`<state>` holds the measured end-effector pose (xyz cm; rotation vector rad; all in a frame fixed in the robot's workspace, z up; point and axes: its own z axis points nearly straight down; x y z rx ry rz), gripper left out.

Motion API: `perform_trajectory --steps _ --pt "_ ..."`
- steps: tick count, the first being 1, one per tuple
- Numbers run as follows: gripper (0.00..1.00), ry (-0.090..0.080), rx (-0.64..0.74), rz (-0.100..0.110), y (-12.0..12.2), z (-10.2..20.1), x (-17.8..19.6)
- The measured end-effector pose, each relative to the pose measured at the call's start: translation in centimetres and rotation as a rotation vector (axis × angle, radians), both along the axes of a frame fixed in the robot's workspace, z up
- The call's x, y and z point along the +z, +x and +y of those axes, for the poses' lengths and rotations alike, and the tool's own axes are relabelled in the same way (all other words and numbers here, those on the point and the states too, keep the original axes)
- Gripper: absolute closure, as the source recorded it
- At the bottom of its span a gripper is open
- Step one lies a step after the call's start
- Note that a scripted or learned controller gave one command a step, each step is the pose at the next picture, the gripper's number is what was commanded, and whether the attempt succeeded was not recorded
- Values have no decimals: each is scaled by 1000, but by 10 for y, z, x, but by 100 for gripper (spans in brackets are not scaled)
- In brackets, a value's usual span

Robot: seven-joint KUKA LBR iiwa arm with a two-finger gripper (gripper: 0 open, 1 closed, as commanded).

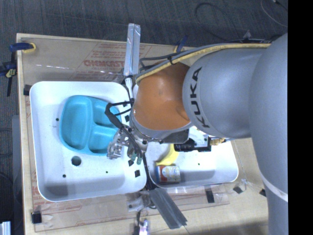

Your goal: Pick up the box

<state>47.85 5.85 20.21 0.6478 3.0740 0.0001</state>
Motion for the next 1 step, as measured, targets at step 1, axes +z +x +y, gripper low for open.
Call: perform_trajectory --steps 1 --pt "100 0 -1 0 2 74 42"
